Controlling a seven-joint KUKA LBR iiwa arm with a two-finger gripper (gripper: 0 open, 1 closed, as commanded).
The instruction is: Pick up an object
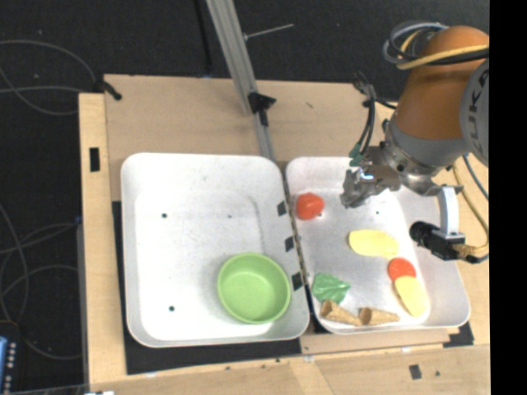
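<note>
Progress: nothing lifted yet, as we read it. Tool (356, 189) hangs over the right white bin (449, 323), beside the small round red-orange ball (310, 206); we can't tell its state. Descent, grasp and lift remain.

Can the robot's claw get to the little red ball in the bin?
Probably yes. The gripper hangs just right of the red ball in the same right bin, with nothing between them.

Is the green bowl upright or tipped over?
Upright: the green bowl in the left bin shows its round open mouth and inside facing up.
</note>
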